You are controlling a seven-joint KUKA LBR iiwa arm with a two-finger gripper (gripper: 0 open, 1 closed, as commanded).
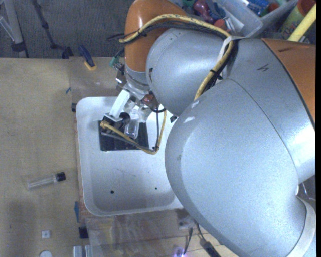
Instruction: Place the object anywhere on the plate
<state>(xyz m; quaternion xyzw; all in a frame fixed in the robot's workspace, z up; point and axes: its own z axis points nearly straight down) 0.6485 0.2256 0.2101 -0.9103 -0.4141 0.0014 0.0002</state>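
Table: tan, matte, evenly lit. Floor: dark grey carpet beyond the table's far edge. Blue clip: at that far edge. Coloured clutter: heaped, upper right corner.

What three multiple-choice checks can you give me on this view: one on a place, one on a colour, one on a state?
1. Where is the clear tube relative to the white bin?
A. Inside it
B. On the bench, to the bin's left in the view
C. On its far rim

2. What colour is the flat thing in the bin beneath the gripper?
A. Black
B. Red
C. Green

3. How does the tube sit?
A. Upright on its cap
B. Leaning on the bin wall
C. On its side

Key: 1 B, it rests on the tan bench apart from the bin's wall; 2 A, it shows dark against the white floor; 3 C, its whole length lies flat on the bench.
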